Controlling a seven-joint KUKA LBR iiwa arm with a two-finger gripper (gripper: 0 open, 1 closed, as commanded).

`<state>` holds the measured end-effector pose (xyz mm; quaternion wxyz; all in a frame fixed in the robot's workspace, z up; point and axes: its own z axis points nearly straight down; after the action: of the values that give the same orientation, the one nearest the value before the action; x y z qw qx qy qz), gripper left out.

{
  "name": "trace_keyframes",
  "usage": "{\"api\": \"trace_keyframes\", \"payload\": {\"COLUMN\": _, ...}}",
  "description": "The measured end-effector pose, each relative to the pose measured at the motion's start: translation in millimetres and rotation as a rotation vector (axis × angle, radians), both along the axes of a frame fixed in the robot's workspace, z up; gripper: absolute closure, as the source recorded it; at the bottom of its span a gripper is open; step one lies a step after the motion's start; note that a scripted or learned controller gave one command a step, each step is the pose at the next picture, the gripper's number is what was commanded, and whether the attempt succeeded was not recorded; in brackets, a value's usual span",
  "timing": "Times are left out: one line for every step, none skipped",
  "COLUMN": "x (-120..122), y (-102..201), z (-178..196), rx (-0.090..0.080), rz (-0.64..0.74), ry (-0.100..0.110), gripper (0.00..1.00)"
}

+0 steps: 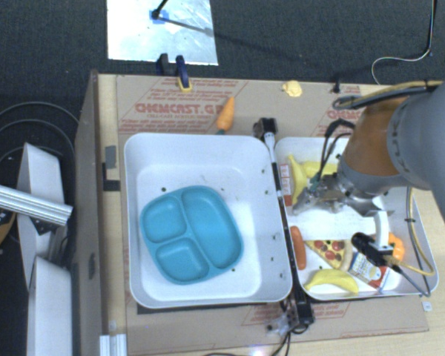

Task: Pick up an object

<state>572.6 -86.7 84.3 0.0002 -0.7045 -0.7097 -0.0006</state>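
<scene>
Camera view, looking down at a slant on two white bins set side by side on a bench. My gripper [309,199] hangs low in the right bin [419,232], near that bin's upper left part, at the end of my grey arm with its orange band [371,143], which reaches in from the right. Whether anything sits in my gripper, or how it is set, I cannot tell; the metal parts blur together there.

Just above and to the left of my gripper, close enough that it may be touching, lies a yellow toy [302,173], its long side running up and down the picture. This looks like the nearest thing to take.

Further down the same bin, apart from my gripper, lie a red sausage [300,246] along the left wall, a pizza slice [331,251] beside it, a banana [332,279] along the bottom wall with its length running left to right, and a small packet [365,269] at its right end.

The left bin [144,162] holds a blue divided plate [190,232]. An orange carrot [225,114] lies on the bench above it.
</scene>
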Motion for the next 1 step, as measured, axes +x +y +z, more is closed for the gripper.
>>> {"api": "trace_keyframes", "payload": {"x": 55.8, "y": -7.4, "z": 1.2, "rx": -0.002, "rz": -0.002, "ry": -0.007, "gripper": 0.0}}
